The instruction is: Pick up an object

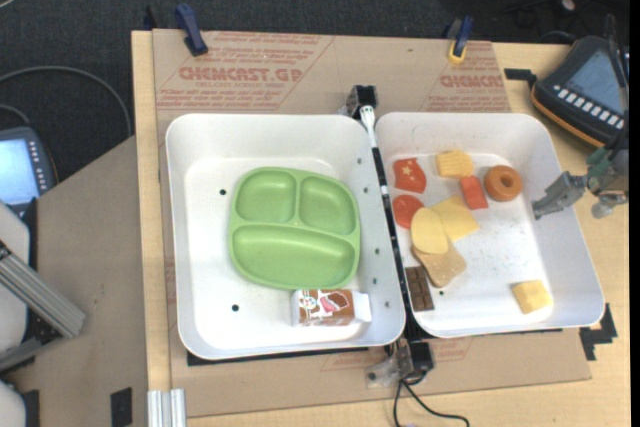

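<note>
One green plate (295,230), one carton (327,307) (left bin (190,245)), one doughnut (503,183)

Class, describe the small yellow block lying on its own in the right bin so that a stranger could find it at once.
Start at the right bin, the one holding the toy food. Most pieces crowd its left half; look instead to its near right corner. There lies the yellow block, alone, apart from the pile and from the gripper at the right rim.
</note>
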You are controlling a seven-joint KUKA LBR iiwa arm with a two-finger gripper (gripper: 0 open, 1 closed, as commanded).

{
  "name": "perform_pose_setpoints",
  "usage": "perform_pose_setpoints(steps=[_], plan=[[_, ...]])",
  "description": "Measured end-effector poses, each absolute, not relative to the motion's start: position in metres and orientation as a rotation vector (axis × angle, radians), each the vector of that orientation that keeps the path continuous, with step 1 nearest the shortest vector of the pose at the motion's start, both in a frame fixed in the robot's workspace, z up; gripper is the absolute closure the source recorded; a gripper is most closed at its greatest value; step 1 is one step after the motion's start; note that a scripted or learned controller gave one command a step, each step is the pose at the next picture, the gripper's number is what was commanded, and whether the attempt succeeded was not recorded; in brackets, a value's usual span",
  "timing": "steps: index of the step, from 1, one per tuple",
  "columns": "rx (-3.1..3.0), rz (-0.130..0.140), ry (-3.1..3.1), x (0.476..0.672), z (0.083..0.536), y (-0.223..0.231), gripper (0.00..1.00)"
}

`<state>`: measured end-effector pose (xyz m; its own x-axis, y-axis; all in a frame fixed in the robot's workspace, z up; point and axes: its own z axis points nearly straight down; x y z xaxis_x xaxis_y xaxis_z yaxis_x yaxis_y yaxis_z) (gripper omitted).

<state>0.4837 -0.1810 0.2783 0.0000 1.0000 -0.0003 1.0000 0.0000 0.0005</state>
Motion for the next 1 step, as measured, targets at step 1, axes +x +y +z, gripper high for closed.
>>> perform_pose_setpoints(steps=[1], plan=[[2.220,-0.003,2.232,0.5792,0.1614,-0.1541,0.00]])
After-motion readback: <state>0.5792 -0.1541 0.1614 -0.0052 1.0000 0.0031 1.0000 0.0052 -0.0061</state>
